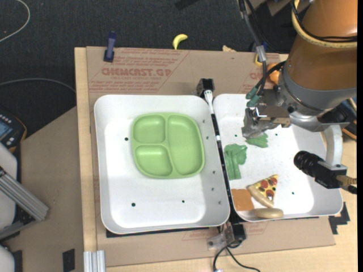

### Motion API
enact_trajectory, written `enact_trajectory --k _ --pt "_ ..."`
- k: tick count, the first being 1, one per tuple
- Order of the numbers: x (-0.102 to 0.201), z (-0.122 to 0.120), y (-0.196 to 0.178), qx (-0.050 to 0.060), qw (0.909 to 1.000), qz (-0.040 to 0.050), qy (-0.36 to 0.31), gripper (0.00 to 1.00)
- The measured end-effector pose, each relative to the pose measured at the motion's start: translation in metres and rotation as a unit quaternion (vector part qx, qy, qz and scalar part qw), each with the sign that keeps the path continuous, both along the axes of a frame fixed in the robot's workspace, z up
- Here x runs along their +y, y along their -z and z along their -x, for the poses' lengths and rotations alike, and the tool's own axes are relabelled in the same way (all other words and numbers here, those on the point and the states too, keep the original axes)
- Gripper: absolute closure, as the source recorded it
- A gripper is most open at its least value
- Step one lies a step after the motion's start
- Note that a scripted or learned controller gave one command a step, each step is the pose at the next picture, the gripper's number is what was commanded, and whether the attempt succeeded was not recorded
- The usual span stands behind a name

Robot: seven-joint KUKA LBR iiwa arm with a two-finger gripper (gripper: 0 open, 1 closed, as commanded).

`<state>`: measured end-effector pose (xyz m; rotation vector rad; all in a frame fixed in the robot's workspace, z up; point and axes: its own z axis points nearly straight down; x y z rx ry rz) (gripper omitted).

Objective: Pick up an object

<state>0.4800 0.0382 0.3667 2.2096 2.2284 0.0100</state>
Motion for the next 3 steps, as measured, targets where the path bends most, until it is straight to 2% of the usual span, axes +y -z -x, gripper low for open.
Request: enact_trajectory --k 1,2,3 --pt "-0.021 -0.038 0.083 0.008 1.0 0.0017 0.006 1.0" --pt "-0.009 0.0 -0.13 -0.007 1.0 -0.0007 0.003 1.0" --pt "0.007 0.001 -0.051 0.008 1.0 0.0014 0.004 1.0"
